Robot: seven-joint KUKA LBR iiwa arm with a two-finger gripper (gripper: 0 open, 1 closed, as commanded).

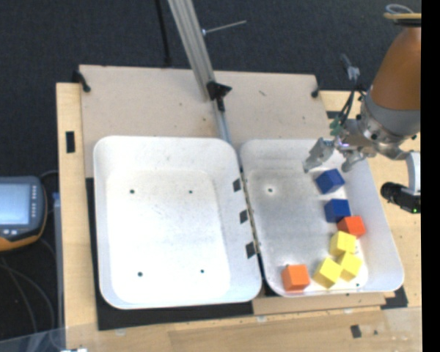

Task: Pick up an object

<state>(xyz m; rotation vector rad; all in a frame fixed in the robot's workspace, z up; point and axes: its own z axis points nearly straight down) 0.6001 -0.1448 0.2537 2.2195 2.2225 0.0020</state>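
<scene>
I'm on the approach: my pincer [336,155] hovers spread and empty at the right bin's [279,218] upper right, just above a blue cube [329,180]; next I'd drop straight down and close.

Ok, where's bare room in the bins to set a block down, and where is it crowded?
The left bin has an open floor from rim to rim. In the right bin, the strip along the centre divider is bare down to the orange block. Its right side is crowded: blue blocks, orange and yellow blocks, with the gripper above.
</scene>
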